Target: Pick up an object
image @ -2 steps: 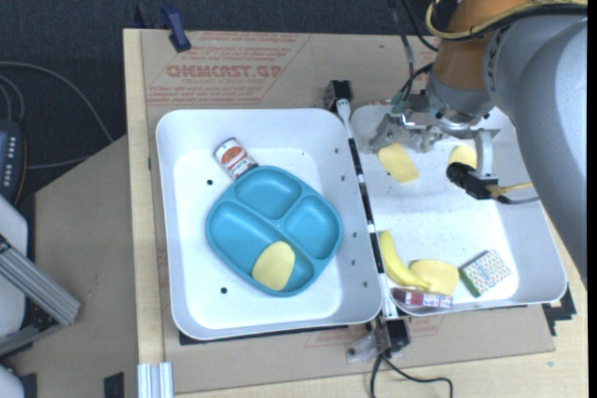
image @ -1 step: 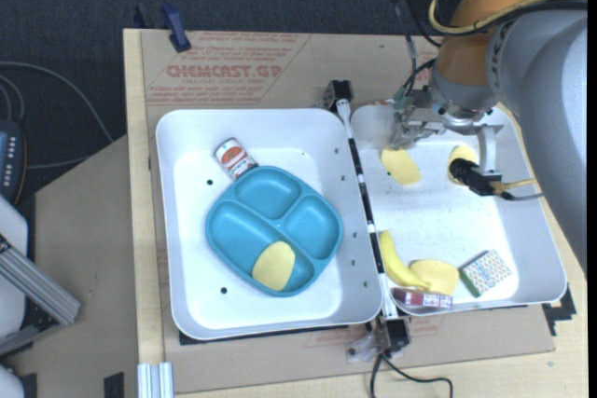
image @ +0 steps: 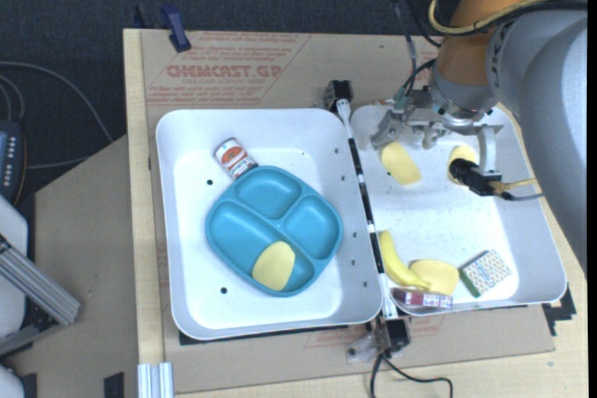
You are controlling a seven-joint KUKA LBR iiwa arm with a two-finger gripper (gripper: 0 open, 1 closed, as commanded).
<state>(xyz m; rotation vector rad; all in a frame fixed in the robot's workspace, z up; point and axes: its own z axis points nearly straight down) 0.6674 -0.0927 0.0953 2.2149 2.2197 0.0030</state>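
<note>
My gripper (image: 410,130) hangs low over the far left part of the right bin (image: 522,228), under the grey arm with its orange band. A pale yellow oval object (image: 402,164) lies on the bin floor just in front of and below the gripper, very close to it; whether they touch is unclear. At the near left of the same bin are a banana (image: 392,261), a yellow lump (image: 435,275), a small patterned box (image: 486,271) and a small can lying on its side (image: 422,299).
The left bin (image: 177,200) holds a blue divided plate (image: 280,214) with a yellow piece (image: 274,265) in its near compartment. A small red and white can (image: 234,157) lies beyond the plate. A divider rail (image: 359,191) separates the bins.
</note>
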